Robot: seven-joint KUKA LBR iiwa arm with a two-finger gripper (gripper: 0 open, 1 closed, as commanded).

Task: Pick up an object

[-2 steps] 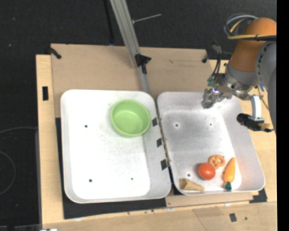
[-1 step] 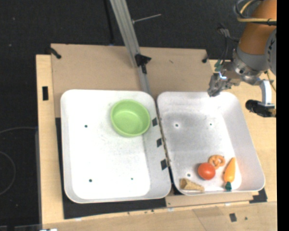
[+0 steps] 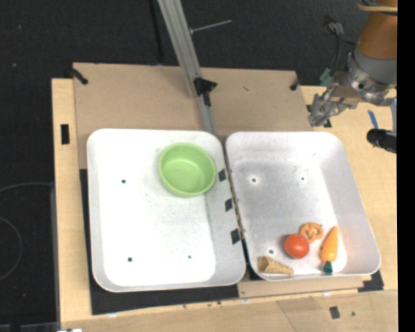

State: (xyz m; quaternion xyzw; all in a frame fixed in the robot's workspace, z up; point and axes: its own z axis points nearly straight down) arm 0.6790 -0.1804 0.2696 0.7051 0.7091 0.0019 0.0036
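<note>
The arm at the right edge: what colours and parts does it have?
The arm has a grey body with an orange band above the wrist. Thin dark cables run beside it. At its end sits a small tool of grey and dark metal parts.

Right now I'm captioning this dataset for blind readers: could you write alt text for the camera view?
A grey robot arm's two-finger gripper hangs beyond the far right corner of the right-hand shallow white bin, which holds a red tomato, an orange carrot, a small brown pretzel and a tan wedge near its front edge. The left-hand white bin holds a round green bowl.
</note>
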